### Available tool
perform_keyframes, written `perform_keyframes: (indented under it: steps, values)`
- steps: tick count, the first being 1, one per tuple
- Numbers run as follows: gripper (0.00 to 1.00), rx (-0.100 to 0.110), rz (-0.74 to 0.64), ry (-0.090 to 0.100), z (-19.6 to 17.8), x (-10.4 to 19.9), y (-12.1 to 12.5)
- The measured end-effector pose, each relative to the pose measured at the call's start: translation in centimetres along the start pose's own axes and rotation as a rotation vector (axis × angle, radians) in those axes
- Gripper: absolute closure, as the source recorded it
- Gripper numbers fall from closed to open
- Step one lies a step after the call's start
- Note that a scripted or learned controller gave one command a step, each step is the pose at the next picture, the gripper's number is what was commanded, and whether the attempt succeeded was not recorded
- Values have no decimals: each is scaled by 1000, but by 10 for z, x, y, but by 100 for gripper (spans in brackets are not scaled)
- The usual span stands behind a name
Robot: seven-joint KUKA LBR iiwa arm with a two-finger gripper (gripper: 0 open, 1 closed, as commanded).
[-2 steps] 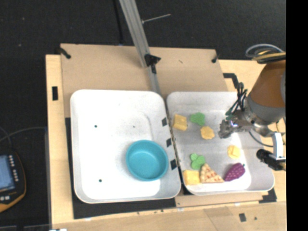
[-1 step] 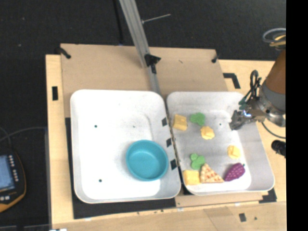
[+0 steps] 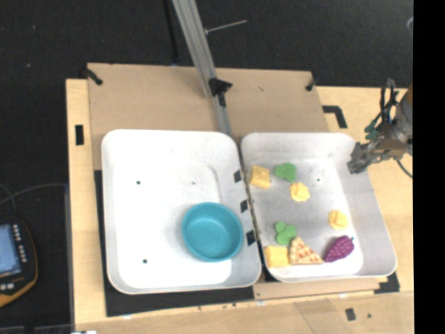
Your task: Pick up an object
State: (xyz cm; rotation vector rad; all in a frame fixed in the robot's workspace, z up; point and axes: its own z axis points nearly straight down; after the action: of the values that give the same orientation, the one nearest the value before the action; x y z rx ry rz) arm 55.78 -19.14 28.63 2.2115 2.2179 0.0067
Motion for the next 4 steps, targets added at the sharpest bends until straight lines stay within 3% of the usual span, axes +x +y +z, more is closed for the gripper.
perform_keyframes:
  steps: [1, 4]
  values:
    - [100, 7, -2, 2, -7, -1, 1]
    - [100, 8, -4, 4, 33, 161, 2]
